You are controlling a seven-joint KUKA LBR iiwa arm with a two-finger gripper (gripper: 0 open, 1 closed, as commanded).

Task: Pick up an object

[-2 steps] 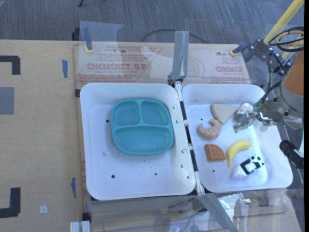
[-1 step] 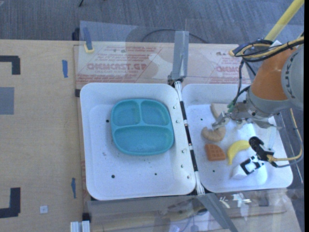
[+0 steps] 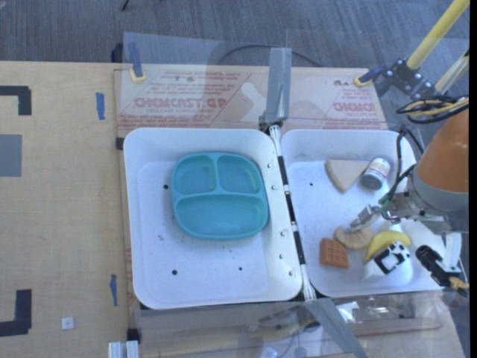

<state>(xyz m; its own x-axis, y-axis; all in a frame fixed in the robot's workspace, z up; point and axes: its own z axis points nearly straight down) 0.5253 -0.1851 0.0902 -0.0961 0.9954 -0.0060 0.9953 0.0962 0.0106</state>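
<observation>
My gripper (image 3: 364, 218) reaches into the right bin (image 3: 313, 149) from the right, low over its middle. Its tip is just above a round tan biscuit (image 3: 350, 238), at the biscuit's upper right edge. Next to it lie a yellow banana (image 3: 381, 242), an orange waffle square (image 3: 335, 253) and a white object with black marks (image 3: 393, 260). Farther back are a tan wedge (image 3: 344, 173) and a small silver can (image 3: 376, 171) on its side. The arm's orange band (image 3: 447, 155) is at the right edge.
The left bin (image 3: 145, 222) holds a teal divided plate (image 3: 219, 195). A metal divider (image 3: 287, 207) runs between the bins. Cardboard sheets lie behind the bins, and cables and yellow struts crowd the upper right corner.
</observation>
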